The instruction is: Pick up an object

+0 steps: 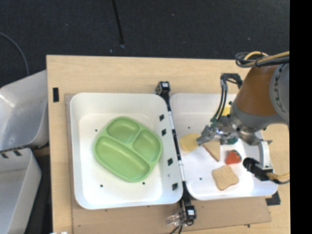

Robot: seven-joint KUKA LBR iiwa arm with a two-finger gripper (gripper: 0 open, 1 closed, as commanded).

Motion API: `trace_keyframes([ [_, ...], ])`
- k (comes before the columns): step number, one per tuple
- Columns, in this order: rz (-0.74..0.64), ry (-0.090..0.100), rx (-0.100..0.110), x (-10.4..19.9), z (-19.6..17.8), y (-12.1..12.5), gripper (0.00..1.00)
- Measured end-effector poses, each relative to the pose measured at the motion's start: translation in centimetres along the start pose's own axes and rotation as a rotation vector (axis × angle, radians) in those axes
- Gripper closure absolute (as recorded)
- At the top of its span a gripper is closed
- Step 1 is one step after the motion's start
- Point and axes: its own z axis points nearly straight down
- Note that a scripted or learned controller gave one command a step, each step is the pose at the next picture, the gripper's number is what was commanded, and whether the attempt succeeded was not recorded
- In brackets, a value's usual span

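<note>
The right bin (195, 106) holds several food toys. A pale yellow round piece (187, 142) lies near its left wall. Beside it sit a tan wedge (212, 152), a red strawberry-like piece (233, 157) and a tan bread slice (225, 177) near the front. My gripper (213, 135) hangs low over the middle of this bin, just above the wedge and right of the yellow piece. The grey wrist hides part of what lies beneath it.
In the left bin (87, 189) a green divided plate (127, 149) lies flat. The arm's orange band (258, 94) looms over the right bin's far right side, and a small yellow item (225, 110) peeks out beside it. A black clip (163, 87) sits where the bins meet.
</note>
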Motion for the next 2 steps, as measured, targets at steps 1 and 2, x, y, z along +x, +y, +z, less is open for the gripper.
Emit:
trace_keyframes([
  [1, -0.006, 0.0, 0.0, -0.2, -5.7, 1.2, 1.0],
  [2, -0.006, 0.0, 0.0, -0.3, -11.1, 1.3, 1.0],
])
